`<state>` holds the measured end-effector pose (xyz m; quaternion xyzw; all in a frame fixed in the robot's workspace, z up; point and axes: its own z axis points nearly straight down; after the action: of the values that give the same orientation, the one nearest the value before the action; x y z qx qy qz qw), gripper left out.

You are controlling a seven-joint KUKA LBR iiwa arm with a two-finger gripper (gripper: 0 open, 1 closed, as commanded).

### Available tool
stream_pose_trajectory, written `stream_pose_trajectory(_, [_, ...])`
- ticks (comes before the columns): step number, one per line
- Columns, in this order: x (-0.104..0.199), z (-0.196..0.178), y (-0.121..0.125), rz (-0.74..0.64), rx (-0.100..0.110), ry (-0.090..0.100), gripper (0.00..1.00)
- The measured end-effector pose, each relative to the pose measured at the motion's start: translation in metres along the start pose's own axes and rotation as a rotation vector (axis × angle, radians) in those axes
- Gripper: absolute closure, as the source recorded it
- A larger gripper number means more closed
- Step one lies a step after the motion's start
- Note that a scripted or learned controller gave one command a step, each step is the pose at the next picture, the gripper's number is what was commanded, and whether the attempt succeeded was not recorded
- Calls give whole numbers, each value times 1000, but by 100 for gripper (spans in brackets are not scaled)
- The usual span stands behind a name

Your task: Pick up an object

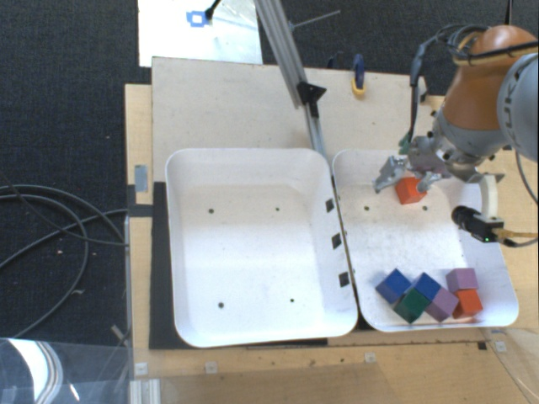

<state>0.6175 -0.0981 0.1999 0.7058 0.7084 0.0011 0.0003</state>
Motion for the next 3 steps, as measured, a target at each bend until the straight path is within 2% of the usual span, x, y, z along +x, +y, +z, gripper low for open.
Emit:
stream_pose_trajectory(1, [-57, -51, 28, 4, -8, -5, 0])
stream_pose_trajectory(2, [-54, -48, 26, 0, -1, -3, 0])
stream_pose_trajectory(3, [-108, 78, 58, 4, -1, -2, 0])
